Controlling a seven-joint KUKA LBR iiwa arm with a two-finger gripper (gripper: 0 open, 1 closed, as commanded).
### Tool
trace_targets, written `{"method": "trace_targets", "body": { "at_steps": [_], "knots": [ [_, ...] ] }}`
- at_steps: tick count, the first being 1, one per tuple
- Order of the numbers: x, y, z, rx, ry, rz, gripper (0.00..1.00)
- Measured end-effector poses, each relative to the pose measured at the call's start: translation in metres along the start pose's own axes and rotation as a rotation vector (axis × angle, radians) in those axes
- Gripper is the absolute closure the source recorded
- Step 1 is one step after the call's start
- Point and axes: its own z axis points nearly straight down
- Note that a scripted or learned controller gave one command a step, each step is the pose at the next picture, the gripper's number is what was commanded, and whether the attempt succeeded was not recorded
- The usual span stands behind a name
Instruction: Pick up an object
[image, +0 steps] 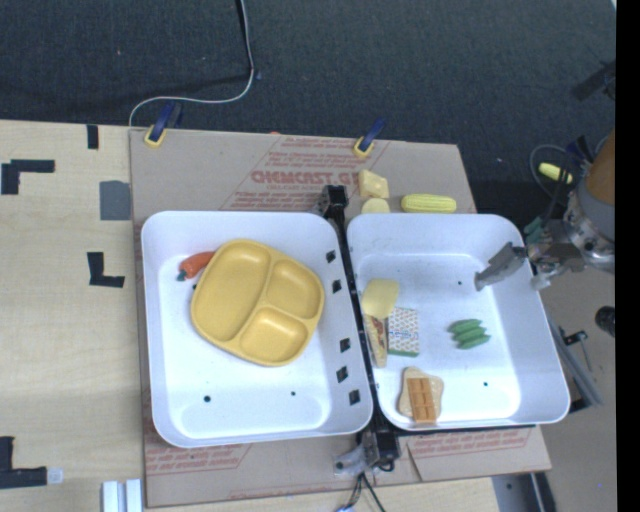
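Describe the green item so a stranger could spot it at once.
Start at the right white bin. On its floor, right of the flat packet and above the toast slice, lies the small green pea pod. It is that bin's one wholly green item.

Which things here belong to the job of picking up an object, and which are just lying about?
Job:
gripper
green beans
toast
sandwich

Lying about:
yellow tray
corn cob
blue clamp
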Motion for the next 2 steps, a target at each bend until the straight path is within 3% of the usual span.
{"method": "trace_targets", "body": {
  "at_steps": [1,2],
  "knots": [
    [0.0,-0.007,0.169,-0.005,-0.007,0.0,0.0],
    [-0.039,-0.015,0.122,-0.004,-0.003,0.003,0.0]
  ]
}}
